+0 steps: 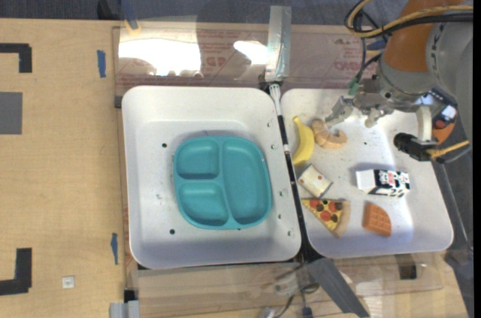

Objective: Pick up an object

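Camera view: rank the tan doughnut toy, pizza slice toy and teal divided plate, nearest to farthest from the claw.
1. Tan doughnut toy, just below-left of the claw.
2. Pizza slice toy, right bin's front.
3. Teal divided plate, left bin.

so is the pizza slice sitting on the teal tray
No, the pizza slice lies in the right bin, while the teal tray sits in the left bin.

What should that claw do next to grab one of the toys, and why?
Probably lower straight down a little. The gripper hangs over the right bin with its fingers spread and nothing between them, just right of the small tan toy beside the banana. That toy looks the closest thing to close on.
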`<action>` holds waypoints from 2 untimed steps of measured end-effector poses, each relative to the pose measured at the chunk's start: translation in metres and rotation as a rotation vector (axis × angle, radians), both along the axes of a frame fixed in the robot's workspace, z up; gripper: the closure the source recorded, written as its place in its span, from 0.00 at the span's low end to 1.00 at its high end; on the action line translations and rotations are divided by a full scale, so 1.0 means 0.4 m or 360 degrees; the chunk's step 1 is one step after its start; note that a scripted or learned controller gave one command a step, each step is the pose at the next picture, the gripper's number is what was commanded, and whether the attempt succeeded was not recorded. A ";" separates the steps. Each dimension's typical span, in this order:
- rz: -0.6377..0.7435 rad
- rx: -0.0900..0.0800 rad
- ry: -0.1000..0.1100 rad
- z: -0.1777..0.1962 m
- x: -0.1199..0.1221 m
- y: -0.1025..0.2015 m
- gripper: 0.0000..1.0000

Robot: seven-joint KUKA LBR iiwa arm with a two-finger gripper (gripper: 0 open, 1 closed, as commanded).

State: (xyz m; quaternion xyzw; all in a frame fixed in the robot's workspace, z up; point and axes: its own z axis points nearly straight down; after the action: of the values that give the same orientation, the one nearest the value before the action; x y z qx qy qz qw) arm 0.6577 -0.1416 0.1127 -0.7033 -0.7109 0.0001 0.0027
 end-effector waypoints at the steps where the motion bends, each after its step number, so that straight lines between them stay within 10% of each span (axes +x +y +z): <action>1: 0.0343 -0.0007 -0.0017 0.080 0.027 0.097 0.00; 2: 0.0725 -0.0004 -0.0007 0.059 -0.054 0.064 0.00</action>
State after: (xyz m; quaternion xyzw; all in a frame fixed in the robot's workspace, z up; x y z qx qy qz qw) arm 0.6359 -0.1160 0.1365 -0.5246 -0.8514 0.0000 0.0002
